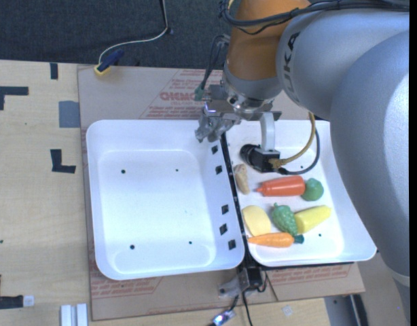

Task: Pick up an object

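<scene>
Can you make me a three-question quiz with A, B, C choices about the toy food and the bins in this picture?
1. Where is the toy food?
A. In the right bin
B. In the left bin
C. On the cardboard

2. How many orange carrots are there?
A. None
B. Two
C. Five

3. How does the upper carrot lie?
A. Standing upright
B. Hanging from the gripper
C. Flat in the bin, beside the green round piece

Answers:
1. A, all the food sits in the right bin.
2. B, the upper carrot and the lower carrot near the bin's front.
3. C, it lies flat on the bin floor next to the green piece.
</scene>
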`<state>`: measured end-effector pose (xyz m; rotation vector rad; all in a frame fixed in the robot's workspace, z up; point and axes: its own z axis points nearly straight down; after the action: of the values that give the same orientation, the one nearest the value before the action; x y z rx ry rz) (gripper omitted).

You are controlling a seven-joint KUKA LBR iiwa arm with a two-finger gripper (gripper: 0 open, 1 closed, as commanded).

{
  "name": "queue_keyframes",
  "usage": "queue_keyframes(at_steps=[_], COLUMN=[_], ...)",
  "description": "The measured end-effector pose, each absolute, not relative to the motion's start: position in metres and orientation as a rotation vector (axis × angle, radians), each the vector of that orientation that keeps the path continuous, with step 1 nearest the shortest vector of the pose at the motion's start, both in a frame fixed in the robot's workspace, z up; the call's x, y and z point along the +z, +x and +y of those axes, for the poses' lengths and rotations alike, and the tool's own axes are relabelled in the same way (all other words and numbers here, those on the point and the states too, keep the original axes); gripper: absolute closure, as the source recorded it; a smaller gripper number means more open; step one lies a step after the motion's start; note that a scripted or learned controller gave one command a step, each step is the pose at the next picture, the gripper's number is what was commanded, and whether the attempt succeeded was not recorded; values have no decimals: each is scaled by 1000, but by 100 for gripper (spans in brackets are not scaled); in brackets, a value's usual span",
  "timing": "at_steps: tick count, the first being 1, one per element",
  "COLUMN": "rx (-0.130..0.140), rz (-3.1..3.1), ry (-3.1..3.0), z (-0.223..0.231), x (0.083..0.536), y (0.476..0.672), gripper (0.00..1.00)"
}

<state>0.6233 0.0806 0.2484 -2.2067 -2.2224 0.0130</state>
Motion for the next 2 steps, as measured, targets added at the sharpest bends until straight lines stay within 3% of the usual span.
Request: queue_keyframes(at_steps=[1, 2], rx=[-10, 12], rz=[-2228, -2219], ry=[-2219, -2219], z=[93, 78], x=[340, 268], y=[587, 599], gripper=[100, 100])
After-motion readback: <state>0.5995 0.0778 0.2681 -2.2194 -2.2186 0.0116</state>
